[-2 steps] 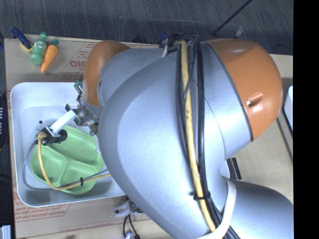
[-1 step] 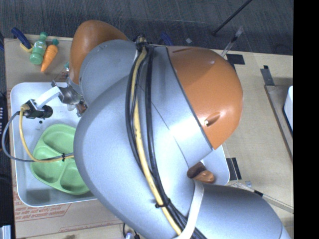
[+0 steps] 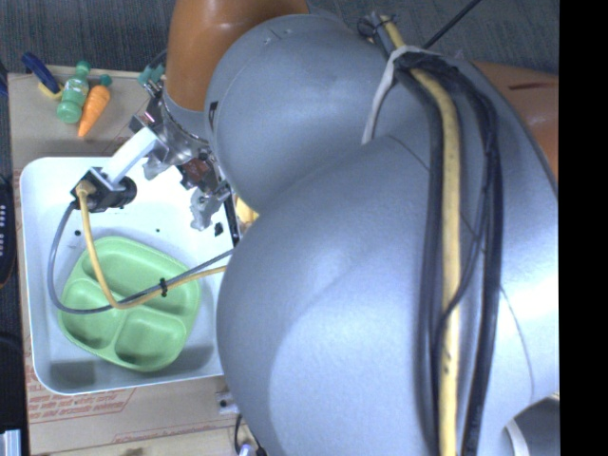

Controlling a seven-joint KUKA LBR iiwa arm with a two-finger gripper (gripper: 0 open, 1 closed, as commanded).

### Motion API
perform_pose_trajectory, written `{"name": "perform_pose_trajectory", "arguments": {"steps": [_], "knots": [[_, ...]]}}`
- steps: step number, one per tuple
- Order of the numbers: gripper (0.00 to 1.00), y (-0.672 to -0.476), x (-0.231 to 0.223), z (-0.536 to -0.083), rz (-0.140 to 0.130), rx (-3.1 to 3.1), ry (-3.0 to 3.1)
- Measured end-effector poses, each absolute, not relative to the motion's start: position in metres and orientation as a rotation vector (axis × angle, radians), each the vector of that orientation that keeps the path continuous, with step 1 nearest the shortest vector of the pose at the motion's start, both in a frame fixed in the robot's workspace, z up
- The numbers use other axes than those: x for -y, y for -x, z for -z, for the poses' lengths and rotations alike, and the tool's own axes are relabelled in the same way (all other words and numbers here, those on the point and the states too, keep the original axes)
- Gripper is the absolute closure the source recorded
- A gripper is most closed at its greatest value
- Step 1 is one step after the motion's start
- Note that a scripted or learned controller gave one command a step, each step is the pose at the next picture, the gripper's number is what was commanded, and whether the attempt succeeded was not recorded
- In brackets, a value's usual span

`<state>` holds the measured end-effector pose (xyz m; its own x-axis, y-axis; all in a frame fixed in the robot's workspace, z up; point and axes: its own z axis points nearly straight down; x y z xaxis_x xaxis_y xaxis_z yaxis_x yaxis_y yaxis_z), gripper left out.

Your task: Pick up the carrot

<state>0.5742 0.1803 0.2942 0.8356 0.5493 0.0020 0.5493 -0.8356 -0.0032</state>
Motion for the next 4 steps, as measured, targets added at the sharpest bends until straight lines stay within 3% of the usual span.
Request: {"name": "perform_pose_trajectory", "arguments": {"steps": [1, 2, 3, 4], "knots": [[0.0, -0.563, -0.158, -0.175, -0.032, 0.908, 3.004], [0.0, -0.473, -0.105, -0.127, -0.028, 1.163, 2.91], [1.0, -0.474, -0.107, -0.136, -0.032, 1.177, 2.9], [1.0, -0.488, -0.167, -0.107, 0.051, 0.863, 3.03]]}}
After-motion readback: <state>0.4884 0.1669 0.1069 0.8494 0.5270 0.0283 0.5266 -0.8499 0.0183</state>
